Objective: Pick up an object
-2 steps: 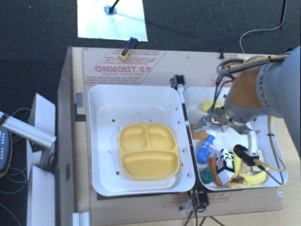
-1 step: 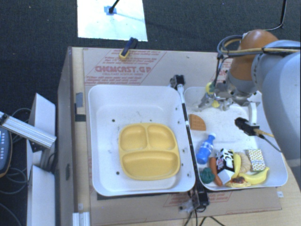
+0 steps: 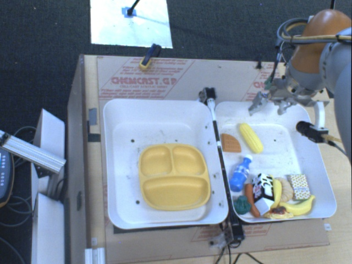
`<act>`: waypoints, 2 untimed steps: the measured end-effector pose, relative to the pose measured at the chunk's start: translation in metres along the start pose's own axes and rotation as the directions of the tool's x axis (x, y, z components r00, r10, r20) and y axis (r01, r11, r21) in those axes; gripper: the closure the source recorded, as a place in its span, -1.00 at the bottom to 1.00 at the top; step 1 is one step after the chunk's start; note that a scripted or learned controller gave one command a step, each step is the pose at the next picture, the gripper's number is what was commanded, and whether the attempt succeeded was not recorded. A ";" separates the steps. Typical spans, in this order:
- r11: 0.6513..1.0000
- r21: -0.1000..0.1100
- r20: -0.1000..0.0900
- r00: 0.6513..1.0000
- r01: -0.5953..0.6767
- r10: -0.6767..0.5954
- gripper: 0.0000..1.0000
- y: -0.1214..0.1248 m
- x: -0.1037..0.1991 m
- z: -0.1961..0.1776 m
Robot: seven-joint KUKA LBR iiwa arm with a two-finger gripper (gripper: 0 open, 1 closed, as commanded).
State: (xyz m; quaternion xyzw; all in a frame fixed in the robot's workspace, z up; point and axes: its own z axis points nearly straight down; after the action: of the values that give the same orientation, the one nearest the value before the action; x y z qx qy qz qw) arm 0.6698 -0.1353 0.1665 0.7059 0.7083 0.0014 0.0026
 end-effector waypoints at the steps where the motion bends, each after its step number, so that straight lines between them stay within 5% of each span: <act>1: 1.000 0.007 -0.003 1.000 0.002 -0.002 -1.00 -0.013 0.049 0.083; 2: 1.000 0.001 -0.001 1.000 0.004 -0.004 1.00 -0.011 0.048 0.070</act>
State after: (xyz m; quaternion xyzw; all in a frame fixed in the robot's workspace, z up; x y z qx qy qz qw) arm 0.6588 -0.0878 0.0959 0.7045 0.7097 0.0014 0.0021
